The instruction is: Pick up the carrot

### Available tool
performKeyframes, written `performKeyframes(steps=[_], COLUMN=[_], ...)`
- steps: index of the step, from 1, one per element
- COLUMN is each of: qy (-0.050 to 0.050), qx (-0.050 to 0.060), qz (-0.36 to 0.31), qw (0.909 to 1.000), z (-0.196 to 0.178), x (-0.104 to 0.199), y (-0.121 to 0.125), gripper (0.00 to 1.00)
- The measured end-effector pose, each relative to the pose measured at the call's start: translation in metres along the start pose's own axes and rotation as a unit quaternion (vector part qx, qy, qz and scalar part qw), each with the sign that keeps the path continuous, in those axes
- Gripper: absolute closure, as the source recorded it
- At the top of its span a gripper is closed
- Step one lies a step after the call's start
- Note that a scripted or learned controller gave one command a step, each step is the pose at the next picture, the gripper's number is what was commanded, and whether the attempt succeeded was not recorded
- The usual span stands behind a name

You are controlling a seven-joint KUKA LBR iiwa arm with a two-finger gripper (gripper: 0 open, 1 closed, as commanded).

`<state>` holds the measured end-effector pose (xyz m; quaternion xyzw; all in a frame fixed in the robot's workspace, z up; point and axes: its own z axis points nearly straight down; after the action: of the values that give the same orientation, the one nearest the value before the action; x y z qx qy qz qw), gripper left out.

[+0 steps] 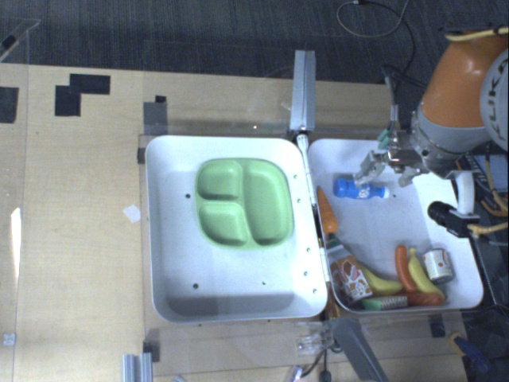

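The carrot (325,211) is a slim orange piece with a green end. It lies lengthwise against the left wall of the right bin (465,293). My gripper (387,169) hangs over the upper middle of that bin, right of the carrot and apart from it. It is open, with nothing between its fingers. A blue bottle (359,189) lies just below its left finger (369,166).
A green divided plate (242,201) sits in the left bin (171,237). At the right bin's front lie a snack packet (347,274), a banana (382,282), an orange-red piece (409,270) and a small can (437,265). A metal divider (303,94) stands between the bins at the back.
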<state>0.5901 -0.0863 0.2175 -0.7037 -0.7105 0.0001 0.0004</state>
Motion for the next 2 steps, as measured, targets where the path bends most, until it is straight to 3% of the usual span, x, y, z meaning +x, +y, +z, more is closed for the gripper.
performKeyframes(steps=[1,2], qy=[0.0,-0.001], qx=[-0.002,-0.001], qz=[0.01,0.025], qw=[1.0,0.9997], z=[0.002,0.112], x=[-0.038,0.0], y=[0.006,-0.029], gripper=[0.0,0.0])
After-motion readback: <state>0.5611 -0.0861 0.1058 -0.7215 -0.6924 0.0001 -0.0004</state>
